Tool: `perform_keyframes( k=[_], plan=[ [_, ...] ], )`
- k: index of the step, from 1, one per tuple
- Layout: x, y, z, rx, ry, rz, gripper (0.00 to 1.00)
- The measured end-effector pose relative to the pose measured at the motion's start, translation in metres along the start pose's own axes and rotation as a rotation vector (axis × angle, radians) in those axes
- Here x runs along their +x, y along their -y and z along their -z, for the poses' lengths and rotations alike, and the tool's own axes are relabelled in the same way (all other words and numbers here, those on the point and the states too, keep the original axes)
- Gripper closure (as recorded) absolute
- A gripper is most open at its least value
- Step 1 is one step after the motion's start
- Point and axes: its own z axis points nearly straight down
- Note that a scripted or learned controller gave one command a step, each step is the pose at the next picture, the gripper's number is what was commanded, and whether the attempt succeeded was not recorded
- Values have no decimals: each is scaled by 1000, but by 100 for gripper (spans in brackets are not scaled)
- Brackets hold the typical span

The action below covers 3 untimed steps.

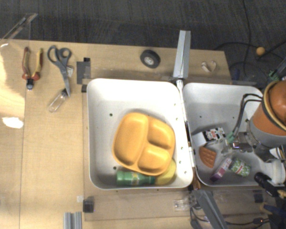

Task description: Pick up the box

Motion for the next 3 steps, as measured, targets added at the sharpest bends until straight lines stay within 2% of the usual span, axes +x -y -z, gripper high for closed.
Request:
perform_keyframes(
  k=[1, 2, 3],
  plan=[
    [36, -6, -17, -21, 0, -394, 0],
    [37, -9, -6, -27, -1, -393, 100],
    [10, -1, 88, -3, 1, -151, 100]
  ],
)
